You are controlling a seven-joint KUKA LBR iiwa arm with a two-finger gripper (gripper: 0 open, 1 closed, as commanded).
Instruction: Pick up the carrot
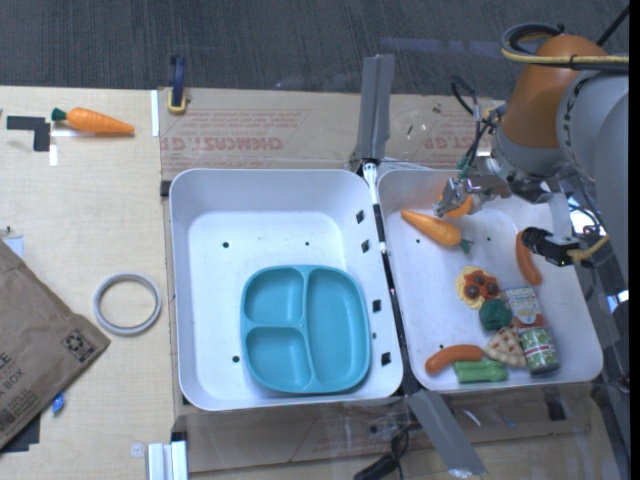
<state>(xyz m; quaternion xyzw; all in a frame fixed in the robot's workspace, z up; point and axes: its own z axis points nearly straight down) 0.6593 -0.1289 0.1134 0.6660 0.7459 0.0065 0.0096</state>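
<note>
Carrot, orange plastic, tapered w/ a green tip, lies flat on the floor of the right white bin, in its upper left part, thick end toward the bin's left wall, narrow end pointing down-right. All places below are given rel. to this carrot.

Gripper sits just above and right of it, close to its upper side; a small orange piece shows at the fingertips, but can't tell if that is part of the carrot or sth else, and can't tell if the fingers are apart or together. Grey arm w/ orange band comes in from upper right, wrist angled down-left toward the carrot, cables looping over the band.

Right of the carrot, near the bin's right wall: red-orange sausage-shaped toy, partly crossed by a black part of the arm. Below-right: small round pizza-like toy, dark green lump, a label-printed packet, a wedge-shaped slice, a green can. Further down: an orange sausage and a green pod just beside it. None touches the carrot.

Left, past the divider: left white bin holding a teal three-compartment tray. Far left on the bench: grey tape ring, brown cardboard box. Far upper left: a second orange carrot w/ green top.
</note>
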